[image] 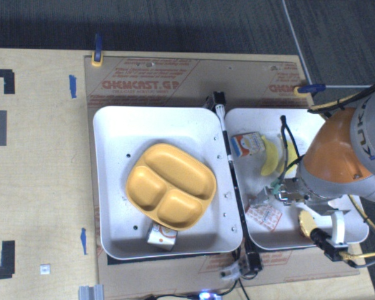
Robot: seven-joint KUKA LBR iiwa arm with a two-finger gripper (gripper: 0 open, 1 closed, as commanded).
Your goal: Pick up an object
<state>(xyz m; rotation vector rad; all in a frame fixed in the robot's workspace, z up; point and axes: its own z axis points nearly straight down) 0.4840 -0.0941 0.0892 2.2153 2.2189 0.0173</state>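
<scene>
Objects in right bin: I see a yellow banana (272, 158) near the middle, a white carton with orange print (248, 144) just left of it, and a red-and-white packet (264, 215) near the front wall.
Jaws: I cannot tell their state; the wrist covers them.
Arm (337, 155): it hangs over the right bin (237, 120).
Left bin (106, 167): I see a yellow divided tray (170, 184) in the centre, and a small box (161, 236) touching its front edge.
Bench (37, 186): it carries both bins side by side.
</scene>
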